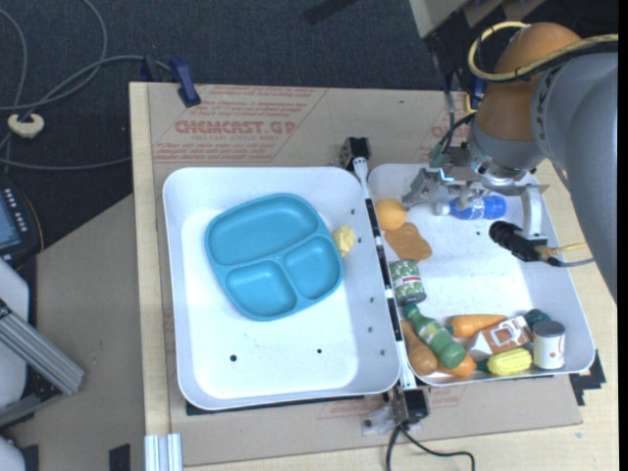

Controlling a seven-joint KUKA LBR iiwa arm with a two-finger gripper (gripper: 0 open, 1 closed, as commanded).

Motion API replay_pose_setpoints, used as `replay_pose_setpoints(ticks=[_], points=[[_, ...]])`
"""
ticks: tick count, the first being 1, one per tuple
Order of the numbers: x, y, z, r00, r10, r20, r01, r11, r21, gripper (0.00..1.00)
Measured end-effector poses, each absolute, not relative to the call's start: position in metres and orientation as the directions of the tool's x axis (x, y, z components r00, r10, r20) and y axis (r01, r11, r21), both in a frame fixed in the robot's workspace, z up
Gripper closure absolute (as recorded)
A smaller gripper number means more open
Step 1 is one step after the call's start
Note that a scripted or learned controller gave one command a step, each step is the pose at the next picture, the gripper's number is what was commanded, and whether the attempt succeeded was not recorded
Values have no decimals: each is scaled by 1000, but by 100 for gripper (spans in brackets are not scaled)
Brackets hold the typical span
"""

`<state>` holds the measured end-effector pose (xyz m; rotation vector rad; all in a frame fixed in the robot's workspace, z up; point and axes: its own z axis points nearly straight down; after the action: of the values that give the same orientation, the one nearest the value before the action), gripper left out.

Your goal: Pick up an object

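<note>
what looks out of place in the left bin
A small yellow item lies loose in the left bin, against the right edge of the blue divided plate, while the other food toys are in the right bin.

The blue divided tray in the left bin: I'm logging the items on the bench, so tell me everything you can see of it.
The blue divided plastic tray is a rounded, glossy dish with three compartments: one long one along its upper left and two smaller ones along its lower right. It lies flat and right side up, turned at a slant, in the upper half of the left white bin. Nothing lies in it. A small pale yellow lump sits at its right edge, seemingly touching it.
</note>
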<state>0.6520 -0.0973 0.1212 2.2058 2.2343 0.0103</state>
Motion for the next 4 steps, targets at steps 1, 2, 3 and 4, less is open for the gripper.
replay_pose_setpoints(ticks=[1,2,3,4], points=[[558,-137,144,6,1000,1,1000,-6,-6,0],[474,-178,113,9,1000,2,1000,-9,-8,0],[578,-166,227,-7,1000,-6,1000,7,20,0],[669,-173,154,-4,1000,-2,1000,4,3,0]])
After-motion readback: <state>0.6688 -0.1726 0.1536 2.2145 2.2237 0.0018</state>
